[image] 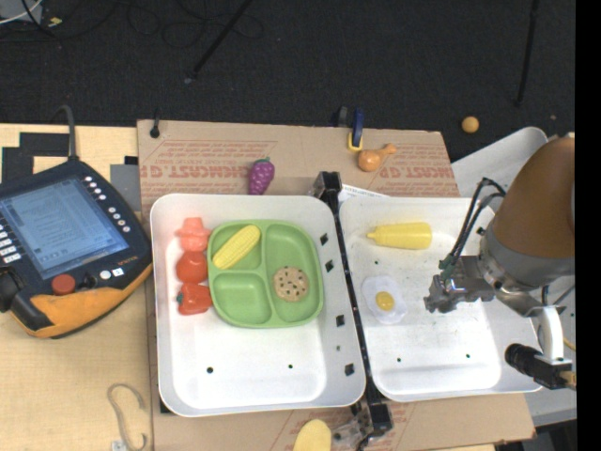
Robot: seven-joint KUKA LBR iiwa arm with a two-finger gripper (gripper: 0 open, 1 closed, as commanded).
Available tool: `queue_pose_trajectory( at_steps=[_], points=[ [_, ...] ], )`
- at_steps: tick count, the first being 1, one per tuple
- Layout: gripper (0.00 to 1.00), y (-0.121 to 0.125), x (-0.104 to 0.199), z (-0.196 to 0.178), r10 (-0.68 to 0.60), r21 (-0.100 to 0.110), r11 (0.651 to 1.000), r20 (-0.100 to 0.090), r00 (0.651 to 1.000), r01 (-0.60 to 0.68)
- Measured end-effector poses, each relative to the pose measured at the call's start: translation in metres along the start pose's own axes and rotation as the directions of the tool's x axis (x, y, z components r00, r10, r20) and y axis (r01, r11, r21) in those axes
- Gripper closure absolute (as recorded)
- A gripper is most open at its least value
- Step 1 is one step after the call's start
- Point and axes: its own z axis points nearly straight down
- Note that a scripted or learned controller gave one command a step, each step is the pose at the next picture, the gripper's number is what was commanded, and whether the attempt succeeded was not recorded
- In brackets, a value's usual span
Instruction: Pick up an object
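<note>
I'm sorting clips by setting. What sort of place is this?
Probably a robotics lab bench: a teach pendant lies left, two white bins of toy food sit on cardboard, and the robot arm reaches in over the right bin.

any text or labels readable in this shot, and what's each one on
"KMCKST.C.P" or something close: red print, upside down and blurred, on the cardboard sheet behind the left bin; letters uncertain.
The same red print repeats on the cardboard behind the right bin.
Screen text on the control pendant: too small to read.
</note>
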Motion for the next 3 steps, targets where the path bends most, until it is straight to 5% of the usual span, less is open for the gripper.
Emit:
queue_pose_trajectory(
  at_steps=[1,3],
  points=[
    [1.00,0.001,-0.001,-0.026,0.001,0.000,1.000,0.000,1.000,-0.001],
    [1.00,0.100,0.047,-0.016,-0.002,0.001,1.000,-0.001,1.000,0.002]
  ],
)
